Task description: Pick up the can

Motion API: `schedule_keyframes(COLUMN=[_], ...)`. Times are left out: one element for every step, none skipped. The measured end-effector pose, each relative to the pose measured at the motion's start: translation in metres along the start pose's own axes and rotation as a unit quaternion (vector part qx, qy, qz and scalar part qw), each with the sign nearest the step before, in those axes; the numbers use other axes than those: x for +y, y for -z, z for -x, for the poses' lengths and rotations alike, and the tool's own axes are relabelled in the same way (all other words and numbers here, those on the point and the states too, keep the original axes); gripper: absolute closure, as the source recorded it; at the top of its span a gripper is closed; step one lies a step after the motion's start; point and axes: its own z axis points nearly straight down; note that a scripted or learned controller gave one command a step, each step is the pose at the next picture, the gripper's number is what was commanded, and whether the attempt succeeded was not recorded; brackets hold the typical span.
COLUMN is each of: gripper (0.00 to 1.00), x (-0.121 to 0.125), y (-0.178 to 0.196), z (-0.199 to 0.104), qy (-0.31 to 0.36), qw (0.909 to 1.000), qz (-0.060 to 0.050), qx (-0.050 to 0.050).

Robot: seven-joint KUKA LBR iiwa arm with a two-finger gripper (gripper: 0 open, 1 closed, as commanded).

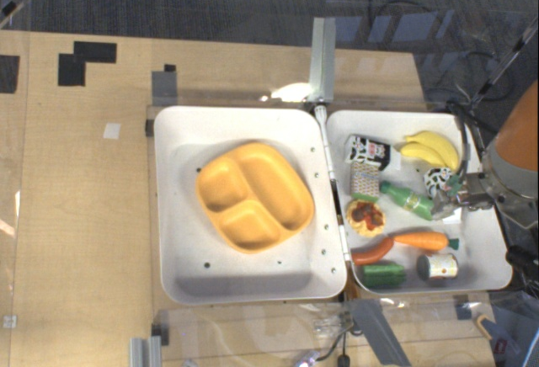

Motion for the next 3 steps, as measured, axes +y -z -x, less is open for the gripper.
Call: schedule_keyframes(gripper=[1.00, 1.00, 1.00], x=[0.0078, 0.0087, 0.0074], y=[-0.0138, -0.0065, -0.0128], z=[-0.0679, -0.0726, -0.0653], qy=[0.005, 0.100, 0.152], qw=[1.0000, 0.9950, 0.9884], qz=[0.000, 0.001, 0.000], qx=[0.000, 0.000, 0.000])
